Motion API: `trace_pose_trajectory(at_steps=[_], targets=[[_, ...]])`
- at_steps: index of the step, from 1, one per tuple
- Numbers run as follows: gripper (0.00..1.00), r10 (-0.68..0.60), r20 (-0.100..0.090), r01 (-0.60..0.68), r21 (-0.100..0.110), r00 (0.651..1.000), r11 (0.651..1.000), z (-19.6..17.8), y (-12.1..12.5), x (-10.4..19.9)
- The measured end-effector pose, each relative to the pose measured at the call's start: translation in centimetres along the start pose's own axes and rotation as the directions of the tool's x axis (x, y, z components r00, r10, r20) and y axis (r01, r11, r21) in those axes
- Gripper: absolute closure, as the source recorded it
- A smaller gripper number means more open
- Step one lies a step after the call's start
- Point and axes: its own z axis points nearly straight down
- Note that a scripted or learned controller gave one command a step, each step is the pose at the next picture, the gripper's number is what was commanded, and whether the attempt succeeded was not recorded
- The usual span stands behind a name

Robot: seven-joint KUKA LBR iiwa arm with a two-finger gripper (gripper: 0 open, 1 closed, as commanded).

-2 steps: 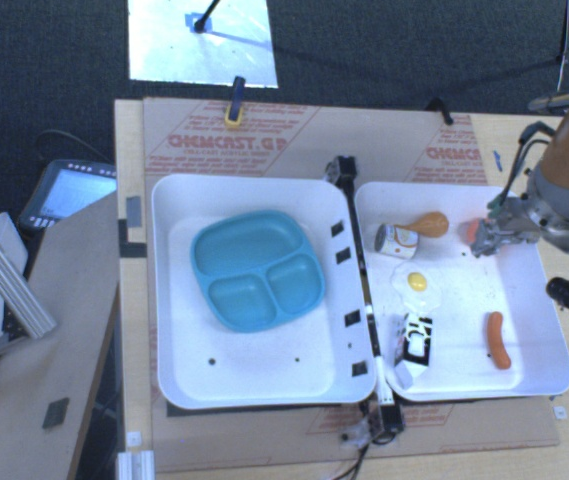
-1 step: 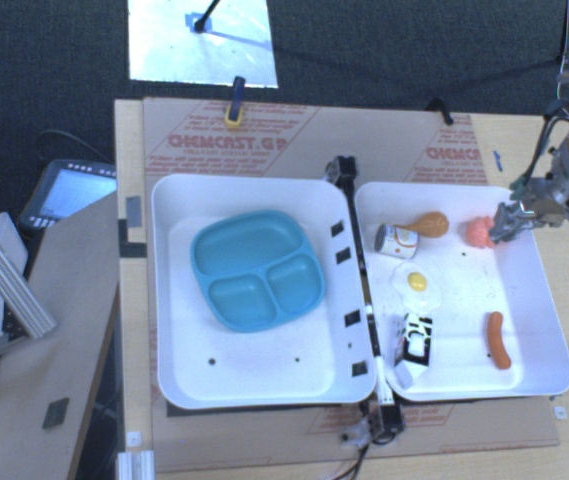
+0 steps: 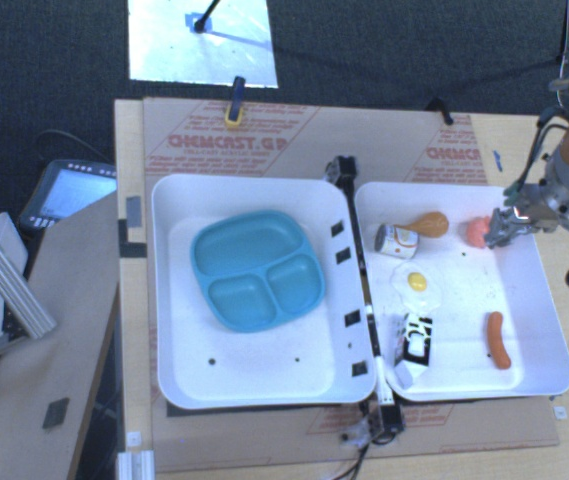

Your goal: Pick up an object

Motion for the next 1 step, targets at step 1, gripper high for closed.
trace_pose_trajectory(at_steps=[1], targets=[[1.0, -0.005, -0.003, 0.005, 0.001, 1.0, 1.0, 0.41, -0.35, 5.04]])
